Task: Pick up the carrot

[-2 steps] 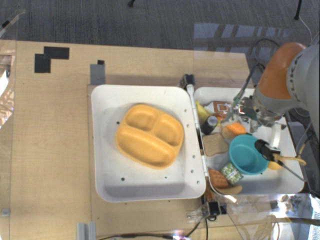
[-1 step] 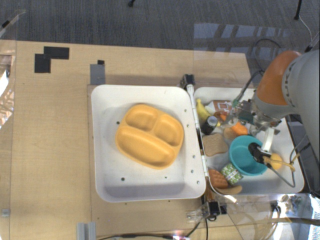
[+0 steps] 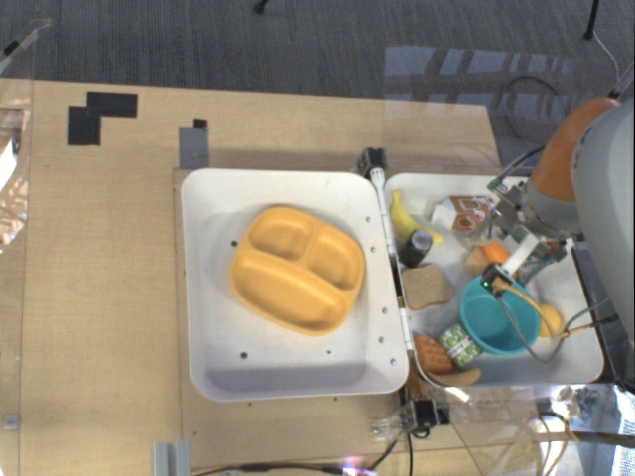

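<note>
We saw the carrot (image 3: 493,255), a short orange piece, lying in the right bin (image 3: 585,360) just beyond the teal bowl (image 3: 493,323). The gripper (image 3: 506,266) stood over it; its opening we could not tell. Food crowded the bin's left side.

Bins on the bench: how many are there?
2. The left bin holds a yellow divided plate. The right bin, beside it, is crowded with toy food and a teal cup, and the gripper is in it.
</note>
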Robot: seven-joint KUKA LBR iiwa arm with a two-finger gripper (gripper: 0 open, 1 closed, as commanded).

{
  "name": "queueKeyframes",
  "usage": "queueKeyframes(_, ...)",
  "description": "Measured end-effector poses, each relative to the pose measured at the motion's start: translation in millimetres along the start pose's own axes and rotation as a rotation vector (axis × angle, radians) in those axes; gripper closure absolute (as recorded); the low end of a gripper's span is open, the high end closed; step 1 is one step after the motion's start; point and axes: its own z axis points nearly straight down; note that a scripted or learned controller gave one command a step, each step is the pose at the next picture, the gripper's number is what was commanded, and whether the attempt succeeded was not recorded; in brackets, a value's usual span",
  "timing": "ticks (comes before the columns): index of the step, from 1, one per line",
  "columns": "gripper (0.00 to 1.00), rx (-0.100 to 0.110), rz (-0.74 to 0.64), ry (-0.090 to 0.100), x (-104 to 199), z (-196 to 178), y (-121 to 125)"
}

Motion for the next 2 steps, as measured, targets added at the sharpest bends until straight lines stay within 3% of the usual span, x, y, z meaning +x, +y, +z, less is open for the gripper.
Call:
queueKeyframes(1, 1.0, 0.019, -0.014, -0.011, -1, -10, -3)
queueKeyframes(2, 1.0, -0.003, -0.094, 0.003, 10, -71, -48)
